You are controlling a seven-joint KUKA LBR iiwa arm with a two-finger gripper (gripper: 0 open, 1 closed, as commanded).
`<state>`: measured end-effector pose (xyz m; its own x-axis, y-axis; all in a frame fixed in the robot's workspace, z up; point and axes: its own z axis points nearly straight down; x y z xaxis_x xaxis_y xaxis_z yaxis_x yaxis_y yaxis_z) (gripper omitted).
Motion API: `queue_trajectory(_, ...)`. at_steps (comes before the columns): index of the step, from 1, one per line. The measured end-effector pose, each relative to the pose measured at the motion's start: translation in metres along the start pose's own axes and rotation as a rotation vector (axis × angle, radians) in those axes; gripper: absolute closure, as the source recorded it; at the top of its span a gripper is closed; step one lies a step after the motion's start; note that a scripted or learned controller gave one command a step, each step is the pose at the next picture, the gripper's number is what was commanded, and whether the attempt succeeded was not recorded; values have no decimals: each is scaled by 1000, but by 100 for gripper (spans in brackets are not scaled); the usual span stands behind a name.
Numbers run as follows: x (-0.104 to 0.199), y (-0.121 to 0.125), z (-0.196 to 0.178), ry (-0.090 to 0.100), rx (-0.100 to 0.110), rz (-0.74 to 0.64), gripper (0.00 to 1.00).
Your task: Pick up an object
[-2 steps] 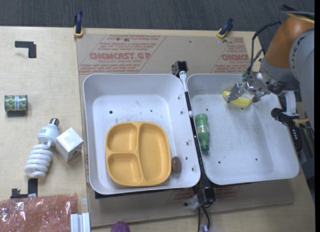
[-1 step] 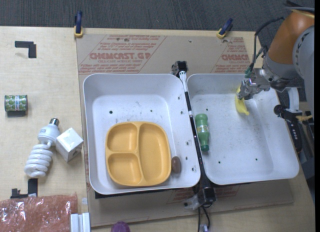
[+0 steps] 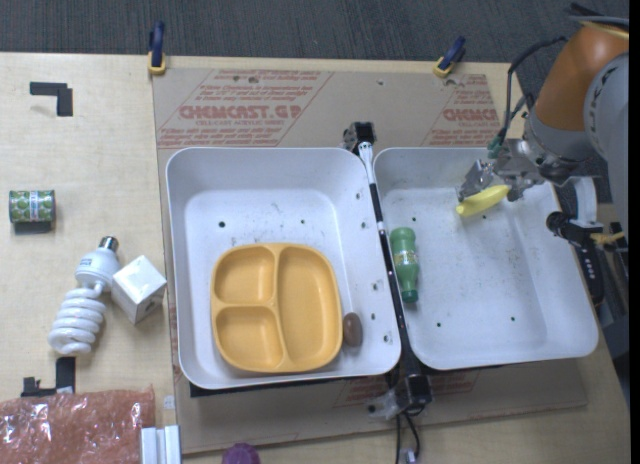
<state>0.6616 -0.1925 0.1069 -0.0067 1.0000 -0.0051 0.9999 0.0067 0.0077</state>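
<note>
One yellow banana sits at the far end of the right bin, tilted, with its upper end caught between the fingers of the end effector, which is clamped on it; the fruit appears lifted slightly off the bin floor, though how far cannot be told. The grey arm with its orange band comes in from the banana's right and above. Nearer the viewer and left of the banana, one green bottle lies on its side against the bin's left wall, well apart from the banana and not in the arm's way. Two white bins stand side by side; the left bin, beyond the bottle from the banana, holds one yellow three-part plate and one small brown lump touching the plate's right edge. A black rod runs along the seam between the bins. Farther left of the banana, on the bare surface, lie one white spiral bulb, one white cube just beside it, one small green can, and a black L-shaped mark. A pinkish mesh bag sits at the near left corner. Two blue clamps hold the board's far edge.
</note>
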Motion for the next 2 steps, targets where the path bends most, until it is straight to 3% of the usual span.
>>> queue_trajectory(1, -25, -1, 13, 9, 5, 2, 0)
queue_trajectory(2, 51, -90, 14, 5, 8, 9, 0)
